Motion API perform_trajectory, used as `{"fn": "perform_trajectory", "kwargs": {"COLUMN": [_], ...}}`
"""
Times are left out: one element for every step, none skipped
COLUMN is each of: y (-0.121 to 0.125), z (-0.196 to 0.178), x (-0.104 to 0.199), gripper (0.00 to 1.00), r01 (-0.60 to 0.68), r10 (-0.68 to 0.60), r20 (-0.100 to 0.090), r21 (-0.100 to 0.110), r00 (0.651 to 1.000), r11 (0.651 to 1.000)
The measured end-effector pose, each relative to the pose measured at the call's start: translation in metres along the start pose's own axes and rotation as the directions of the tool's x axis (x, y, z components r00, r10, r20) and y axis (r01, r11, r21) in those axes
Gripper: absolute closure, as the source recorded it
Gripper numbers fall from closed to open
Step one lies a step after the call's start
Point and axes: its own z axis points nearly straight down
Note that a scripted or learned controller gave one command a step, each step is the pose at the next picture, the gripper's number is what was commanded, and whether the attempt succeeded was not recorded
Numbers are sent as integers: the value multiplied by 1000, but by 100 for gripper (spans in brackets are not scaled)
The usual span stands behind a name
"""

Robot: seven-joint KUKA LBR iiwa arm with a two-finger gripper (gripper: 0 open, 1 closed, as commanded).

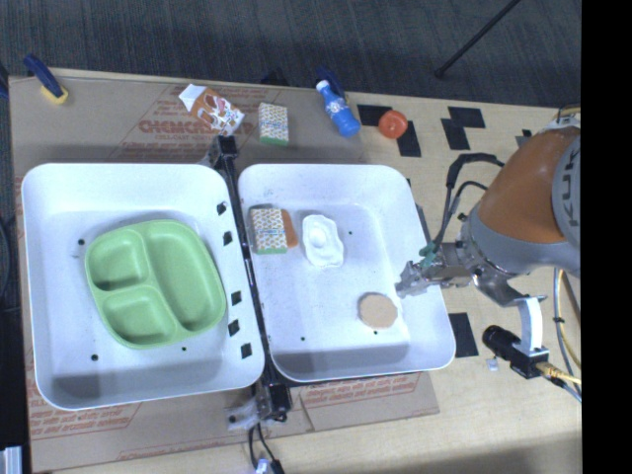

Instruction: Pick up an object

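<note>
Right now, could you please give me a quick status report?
Pincer at right bin's right wall, nothing visibly held. Tan disc close beside it. White lump, sponge farther left.

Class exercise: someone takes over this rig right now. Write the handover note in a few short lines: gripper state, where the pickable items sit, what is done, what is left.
Gripper: at the right wall of the right bin, carrying nothing that can be seen; finger state unreadable.
Right bin: patterned packet at the left, white item in the middle, round tan disc near the gripper.
Left bin: green divided plate.
Done: nothing lifted.
Left: pick one object; the tan disc looks nearest.
</note>
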Motion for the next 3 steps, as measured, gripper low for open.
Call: {"fn": "perform_trajectory", "kwargs": {"y": [3,0,1], "z": [109,32,-50], "x": [-3,52,127], "gripper": [100,100,100], "r01": [2,2,3], "r10": [-2,-2,-3], "r20": [-2,-3,-3], "r21": [-6,2,0], "r00": [1000,1000,1000], "r11": [1000,1000,1000]}}
